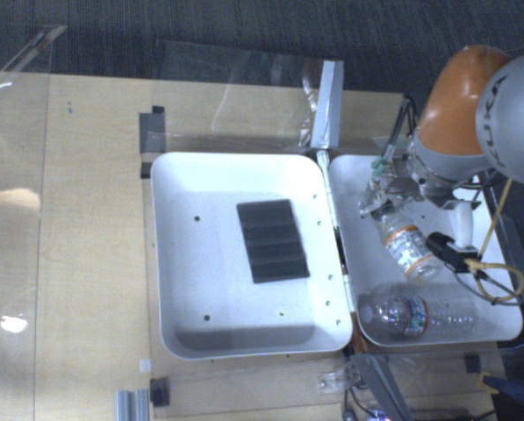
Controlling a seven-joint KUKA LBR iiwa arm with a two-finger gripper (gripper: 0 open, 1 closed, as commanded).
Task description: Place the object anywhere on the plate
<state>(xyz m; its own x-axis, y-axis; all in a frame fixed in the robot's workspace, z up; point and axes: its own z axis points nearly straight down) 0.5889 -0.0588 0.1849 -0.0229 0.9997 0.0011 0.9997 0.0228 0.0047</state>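
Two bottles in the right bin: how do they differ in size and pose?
The large clear bottle lies flat along the near wall of the right bin, lengthwise left to right; the small bottle is shorter and slants diagonally, just under the gripper. The large bottle lies nearer the camera, the small bottle mid-bin. Both are clear plastic with a coloured label band.

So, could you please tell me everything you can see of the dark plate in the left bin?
The plate is a dark grey, nearly black rectangle with faint ridges running across it, dividing it into about four bands. It looks matte, its material unclear. It lies flat on the floor of the left bin, near the middle and slightly toward the right, turned a little askew. Nothing rests on it or touches it.
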